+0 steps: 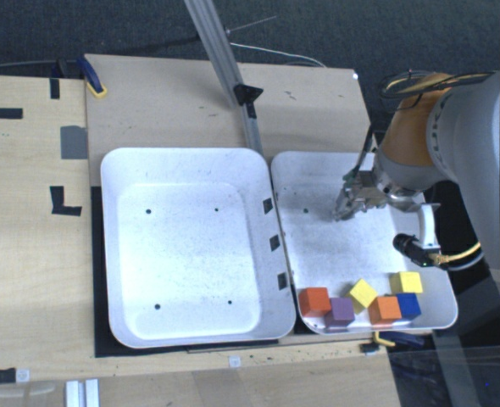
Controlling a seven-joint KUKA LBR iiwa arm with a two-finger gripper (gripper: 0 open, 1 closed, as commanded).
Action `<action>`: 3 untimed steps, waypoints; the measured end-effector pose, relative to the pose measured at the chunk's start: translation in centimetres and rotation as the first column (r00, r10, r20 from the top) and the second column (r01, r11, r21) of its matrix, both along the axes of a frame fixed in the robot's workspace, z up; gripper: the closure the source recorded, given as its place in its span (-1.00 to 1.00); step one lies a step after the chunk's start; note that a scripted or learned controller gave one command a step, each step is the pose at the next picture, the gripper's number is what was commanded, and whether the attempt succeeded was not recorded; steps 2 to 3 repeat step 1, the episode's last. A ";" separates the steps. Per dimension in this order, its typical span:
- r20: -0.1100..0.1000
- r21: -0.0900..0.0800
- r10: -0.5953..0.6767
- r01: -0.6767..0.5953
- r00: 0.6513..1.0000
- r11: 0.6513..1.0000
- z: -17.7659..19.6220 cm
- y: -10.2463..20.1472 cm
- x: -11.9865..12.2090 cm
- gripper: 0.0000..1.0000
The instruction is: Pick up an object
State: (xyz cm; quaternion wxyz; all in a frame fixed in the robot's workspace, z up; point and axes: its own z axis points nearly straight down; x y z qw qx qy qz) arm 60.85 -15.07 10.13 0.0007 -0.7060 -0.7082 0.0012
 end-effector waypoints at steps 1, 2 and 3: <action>0.010 -0.003 -0.002 0.002 1.000 1.000 6.8 -3.2 3.0 1.00; 0.010 -0.003 -0.002 0.002 1.000 1.000 6.8 -3.2 3.0 1.00; 0.010 -0.003 -0.002 0.002 1.000 1.000 6.8 -3.2 3.0 1.00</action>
